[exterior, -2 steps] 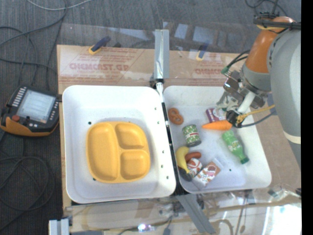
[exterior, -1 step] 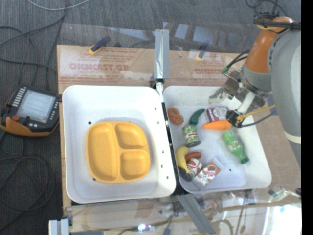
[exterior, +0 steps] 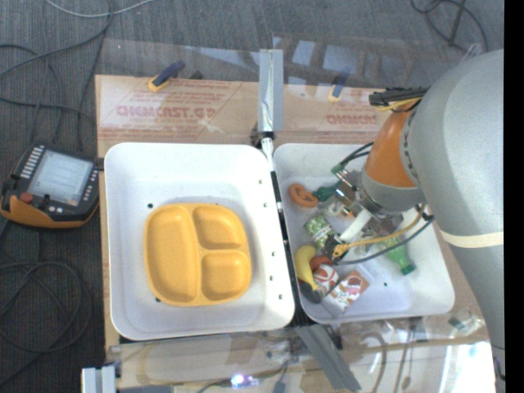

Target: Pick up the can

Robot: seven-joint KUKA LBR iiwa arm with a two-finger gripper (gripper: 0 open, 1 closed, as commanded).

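In the right bin (exterior: 426,297), a small red and white can (exterior: 325,277) lies on its side near the front left, touching a yellow banana (exterior: 304,264). My gripper (exterior: 348,217) hangs low over the middle of this bin, below the orange wrist band (exterior: 386,160). It is just above and to the right of the can, among the clutter. A dark green and yellow cylinder (exterior: 318,229) lies just left of the gripper. Cables and the wrist hide the gripper's tip.
Around the gripper in the right bin are an orange ring-shaped toy (exterior: 302,194), a green bottle (exterior: 401,260) and a red and white packet (exterior: 353,288). The left bin (exterior: 123,219) holds a yellow divided plate (exterior: 197,252). A teach pendant (exterior: 51,185) lies left of the bench.
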